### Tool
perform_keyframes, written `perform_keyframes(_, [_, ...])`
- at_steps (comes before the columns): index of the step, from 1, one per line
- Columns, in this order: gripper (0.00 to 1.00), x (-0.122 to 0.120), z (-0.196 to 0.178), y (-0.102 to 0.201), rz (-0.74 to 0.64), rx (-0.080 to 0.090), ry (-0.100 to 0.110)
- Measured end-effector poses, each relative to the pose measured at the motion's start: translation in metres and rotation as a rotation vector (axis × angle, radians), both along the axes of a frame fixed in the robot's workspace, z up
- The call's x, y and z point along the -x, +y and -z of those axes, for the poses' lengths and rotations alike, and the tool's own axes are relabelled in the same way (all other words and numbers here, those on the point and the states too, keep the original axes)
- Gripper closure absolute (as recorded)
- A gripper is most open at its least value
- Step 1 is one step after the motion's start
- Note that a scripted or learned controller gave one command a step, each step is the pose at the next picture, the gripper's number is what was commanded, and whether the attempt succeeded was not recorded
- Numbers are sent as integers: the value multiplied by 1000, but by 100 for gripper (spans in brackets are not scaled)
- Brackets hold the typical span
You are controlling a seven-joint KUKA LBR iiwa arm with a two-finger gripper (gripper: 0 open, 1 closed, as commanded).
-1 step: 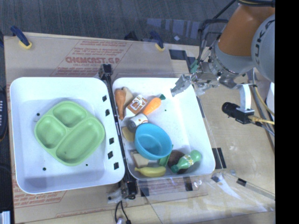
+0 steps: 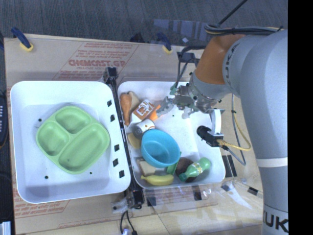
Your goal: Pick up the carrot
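We noted the arm [image 2: 254, 72] first, a smooth grey cylinder mass filling the right side, with its orange band curving above the wrist, reaching in over the right bin [image 2: 215, 160]. Both bins were shallow, white, glossy plastic with rounded corners, set side by side on a bench of tan board [image 2: 73, 58] printed with red lettering. The left bin [image 2: 24, 131] held one thing, a pale green divided plate [image 2: 73, 138], matte, with three soft-edged compartments. In the right bin, a round blue bowl [image 2: 160, 148] sat near the middle, open side up. Below it lay a yellow banana [image 2: 157, 179] along the near wall, and just beside that a dark rounded item [image 2: 185, 165] and a green bottle-shaped toy [image 2: 197, 168]. The gripper [image 2: 178, 102] hung over the bin's upper part, a cluster of grey metal and cable; how its fingers stood we could not tell, nor did we see anything between them. The carrot [image 2: 126, 106], orange and tapered, lay at the bin's upper left against the wall, apart from the gripper. A small orange and white box [image 2: 144, 109] lay just beside it, and a small can [image 2: 144, 127] below that.
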State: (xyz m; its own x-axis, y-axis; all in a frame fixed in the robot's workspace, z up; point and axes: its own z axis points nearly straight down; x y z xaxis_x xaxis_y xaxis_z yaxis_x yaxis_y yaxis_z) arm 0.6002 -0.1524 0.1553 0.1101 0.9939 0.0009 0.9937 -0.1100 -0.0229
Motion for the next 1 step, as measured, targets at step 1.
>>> perform_keyframes(1, [0, -57, 41, 4, 104, 9, -36])
